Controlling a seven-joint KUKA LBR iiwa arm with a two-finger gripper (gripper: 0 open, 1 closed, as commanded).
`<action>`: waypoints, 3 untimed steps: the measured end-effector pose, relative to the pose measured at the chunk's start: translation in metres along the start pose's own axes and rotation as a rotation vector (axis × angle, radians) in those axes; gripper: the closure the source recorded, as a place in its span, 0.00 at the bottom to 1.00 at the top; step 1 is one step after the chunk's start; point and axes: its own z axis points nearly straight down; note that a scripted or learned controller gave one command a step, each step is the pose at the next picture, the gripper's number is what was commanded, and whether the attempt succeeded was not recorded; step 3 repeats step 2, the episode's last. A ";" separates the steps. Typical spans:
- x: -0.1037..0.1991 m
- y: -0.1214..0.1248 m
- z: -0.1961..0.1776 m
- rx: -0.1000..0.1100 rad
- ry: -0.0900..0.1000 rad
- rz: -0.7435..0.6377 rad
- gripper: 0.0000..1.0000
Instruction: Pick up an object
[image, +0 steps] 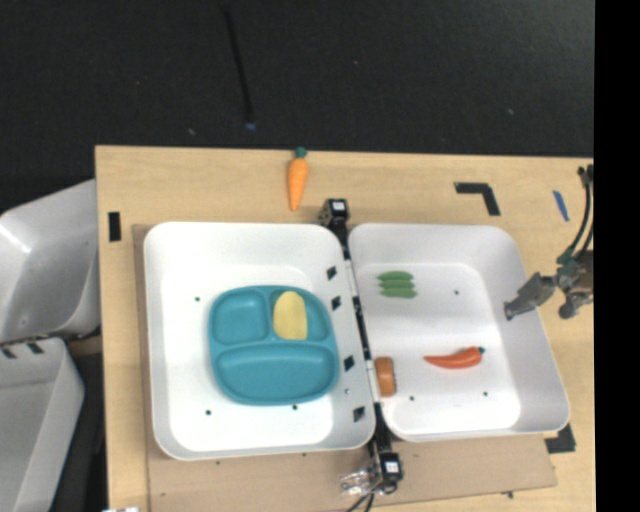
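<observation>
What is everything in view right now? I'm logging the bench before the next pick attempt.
Bench: one, light wood, under both bins.
Left bin: one, white, left half of bench.
Right bin: one, white, right half of bench.
Divided plate: one, teal, middle of left bin.
Yellow piece: one, pale yellow, in the plate's upper right compartment.
Green pods: one bunch, green, upper left of right bin.
Chili pepper: one, red-orange, lower middle of right bin.
Orange piece: one, orange-brown, right bin's left edge.
Carrot: one, orange, on the bench above the left bin.
Gripper: one, grey, over the right bin's right rim.
</observation>
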 end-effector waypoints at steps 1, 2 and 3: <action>0.000 0.002 -0.005 -0.010 -0.003 -0.003 0.00; -0.001 -0.005 0.055 -0.005 -0.002 -0.002 0.00; -0.001 -0.005 0.055 -0.005 -0.002 -0.002 0.00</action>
